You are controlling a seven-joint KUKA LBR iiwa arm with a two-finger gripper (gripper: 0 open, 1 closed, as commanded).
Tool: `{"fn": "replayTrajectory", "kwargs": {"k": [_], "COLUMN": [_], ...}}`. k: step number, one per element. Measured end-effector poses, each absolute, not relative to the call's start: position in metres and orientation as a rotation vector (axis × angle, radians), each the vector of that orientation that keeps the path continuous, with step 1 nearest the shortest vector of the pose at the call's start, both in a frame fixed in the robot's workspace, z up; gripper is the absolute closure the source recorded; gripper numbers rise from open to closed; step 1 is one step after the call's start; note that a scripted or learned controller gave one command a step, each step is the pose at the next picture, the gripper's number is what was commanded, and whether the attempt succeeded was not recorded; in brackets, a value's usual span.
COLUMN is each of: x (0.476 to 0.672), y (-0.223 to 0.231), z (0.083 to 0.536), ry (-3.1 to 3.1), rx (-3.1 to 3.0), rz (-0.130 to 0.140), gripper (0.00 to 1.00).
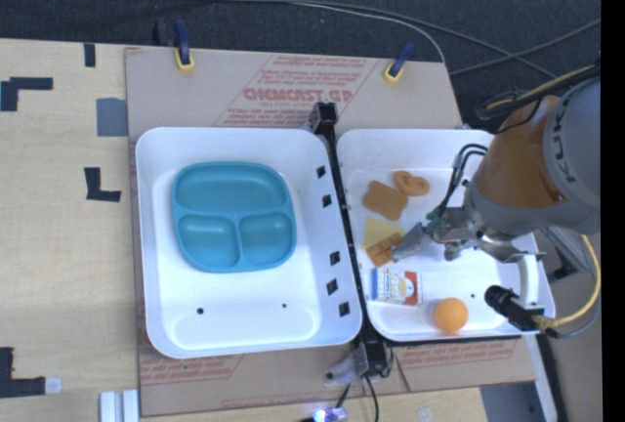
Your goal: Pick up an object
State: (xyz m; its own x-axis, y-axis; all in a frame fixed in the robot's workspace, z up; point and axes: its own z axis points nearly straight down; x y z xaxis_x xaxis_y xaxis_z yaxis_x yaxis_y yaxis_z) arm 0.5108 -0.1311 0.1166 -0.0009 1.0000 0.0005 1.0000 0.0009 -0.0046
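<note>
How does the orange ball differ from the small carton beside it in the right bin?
The orange ball is round and one plain orange colour; the small carton is boxy and flat, white with red and blue print. The ball sits nearer the bin's front edge, the carton closer to the divider between the bins. Both lie loose on the right bin's floor, apart from the gripper.

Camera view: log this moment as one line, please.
arm: over right bin | gripper: low beside yellow wedge | nothing visibly held | nearby: orange ball, small carton | left bin: blue tray
</note>
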Motion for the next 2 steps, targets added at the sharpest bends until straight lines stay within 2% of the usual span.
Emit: {"fn": "replayTrajectory", "kwargs": {"k": [1,2], "x": [0.511,0.511], "y": [-0.131,-0.132], "z": [0.084,0.096], "ry": [-2.222,-2.225], "rx": [-2.220,-2.224], "rz": [0.003,0.002], "gripper": [0.00,1.00]}}
